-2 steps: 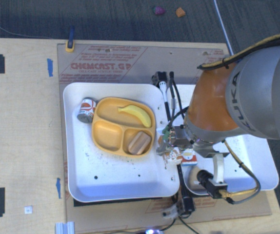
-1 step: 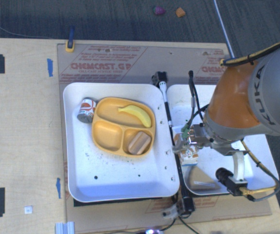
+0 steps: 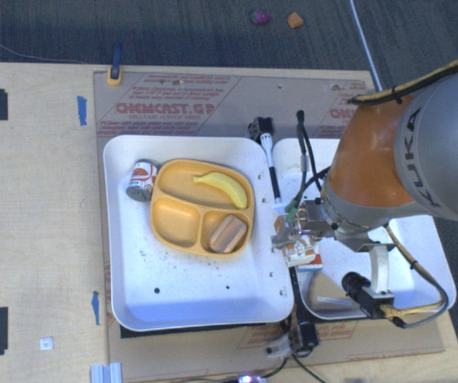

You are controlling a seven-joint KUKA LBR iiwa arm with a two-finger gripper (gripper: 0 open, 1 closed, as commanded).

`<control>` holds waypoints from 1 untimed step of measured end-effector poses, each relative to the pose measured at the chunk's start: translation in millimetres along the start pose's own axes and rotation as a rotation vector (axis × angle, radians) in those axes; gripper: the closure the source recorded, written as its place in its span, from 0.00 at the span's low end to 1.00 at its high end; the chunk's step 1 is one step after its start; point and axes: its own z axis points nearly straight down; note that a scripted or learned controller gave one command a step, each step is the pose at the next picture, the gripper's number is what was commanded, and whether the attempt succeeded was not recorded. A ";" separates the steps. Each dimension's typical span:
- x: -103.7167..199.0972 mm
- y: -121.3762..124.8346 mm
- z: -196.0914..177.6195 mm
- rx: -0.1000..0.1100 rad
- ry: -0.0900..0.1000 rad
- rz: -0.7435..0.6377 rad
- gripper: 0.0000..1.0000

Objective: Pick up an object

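Right of centre, my fingers over small red-and-white carton; closure: cannot tell. Step: grasp. Next: lift straight.

A yellow plastic tray with three compartments sits in the left white bin, toward its upper middle. A yellow banana lies curved in the tray's top compartment. A tan, rounded block rests in its lower right compartment. A small red and white can lies on its side just beside the tray's upper left edge.
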 end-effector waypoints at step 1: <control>22.4 3.9 14.3 0.006 0.000 0.001 1.00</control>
